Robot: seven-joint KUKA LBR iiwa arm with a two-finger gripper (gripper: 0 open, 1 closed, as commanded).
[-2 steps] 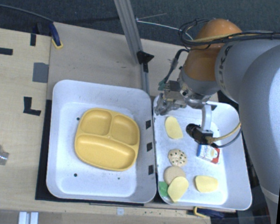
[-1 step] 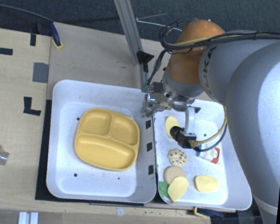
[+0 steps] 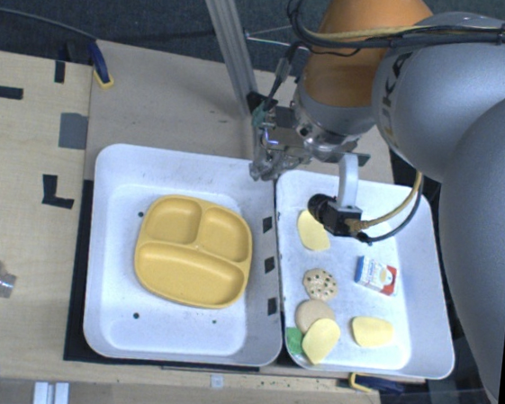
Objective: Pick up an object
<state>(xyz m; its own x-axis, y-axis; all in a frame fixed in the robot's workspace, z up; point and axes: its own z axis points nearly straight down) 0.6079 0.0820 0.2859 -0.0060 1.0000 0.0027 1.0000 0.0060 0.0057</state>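
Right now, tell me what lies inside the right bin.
The right bin holds three yellow pieces, a cookie, a small carton and a tan round piece. Something green is mostly covered.

divided plate in left bin, cookie in right bin

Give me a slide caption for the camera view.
Gripper above the bins' divider; yellow tray left, small food items right.

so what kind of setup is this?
Looks like a robotics lab bin-picking bench: two white bins side by side, toy food such as a cookie and a yellow divided plate, and taped markers on the bench top.
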